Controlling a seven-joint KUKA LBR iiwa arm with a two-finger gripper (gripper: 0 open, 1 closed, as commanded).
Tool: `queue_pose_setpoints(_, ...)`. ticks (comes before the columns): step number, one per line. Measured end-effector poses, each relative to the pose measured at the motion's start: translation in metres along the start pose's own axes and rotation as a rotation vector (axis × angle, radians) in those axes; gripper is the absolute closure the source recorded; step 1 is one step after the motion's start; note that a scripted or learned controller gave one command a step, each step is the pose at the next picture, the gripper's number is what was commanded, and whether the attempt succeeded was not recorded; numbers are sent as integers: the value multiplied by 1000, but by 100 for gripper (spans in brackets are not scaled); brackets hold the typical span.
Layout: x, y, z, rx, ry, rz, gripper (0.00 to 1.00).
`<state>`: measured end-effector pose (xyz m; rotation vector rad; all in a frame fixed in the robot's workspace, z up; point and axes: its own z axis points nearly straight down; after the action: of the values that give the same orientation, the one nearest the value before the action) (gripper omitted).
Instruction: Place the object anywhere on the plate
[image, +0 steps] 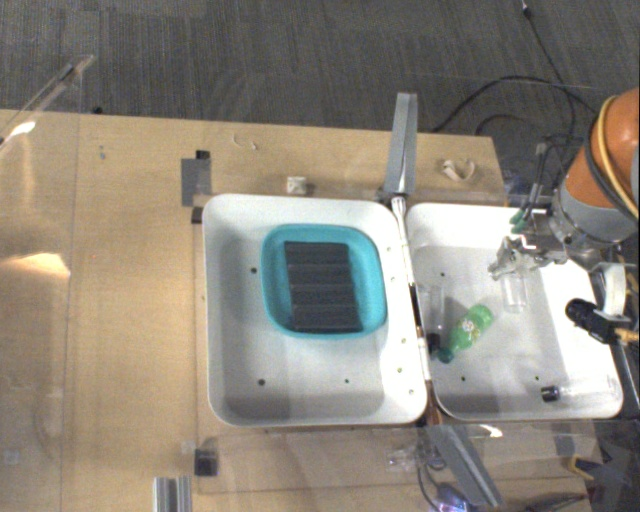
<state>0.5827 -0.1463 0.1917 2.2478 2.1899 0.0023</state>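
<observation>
A small green bottle (468, 330) lies on its side in the right bin (575, 405), near the bin's left wall, with its dark end toward the lower left. The teal plate (372, 285), with a dark ridged centre, sits in the upper half of the left bin (235, 380). My gripper (514, 282) hangs over the upper middle of the right bin, up and to the right of the bottle and apart from it. The grey arm with its orange band (615, 150) comes in from the upper right.
A small dark item (548, 394) lies near the right bin's front right corner. The raised divider (412, 310) between the bins separates bottle and plate. A grey post (402, 140) stands behind the bins. Cables (500, 95) run at the back right.
</observation>
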Motion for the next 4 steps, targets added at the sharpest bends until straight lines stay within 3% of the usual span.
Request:
queue_pose_setpoints(1, 85, -82, -59, -2, 1, -87, 100)
queue_pose_setpoints(2, 106, -43, -21, -1, 1, -254, 100)
queue_pose_setpoints(3, 144, 14, 0, -2, 1, -418, 100)
queue_pose_setpoints(4, 144, 14, 0, -2, 1, -418, 0)
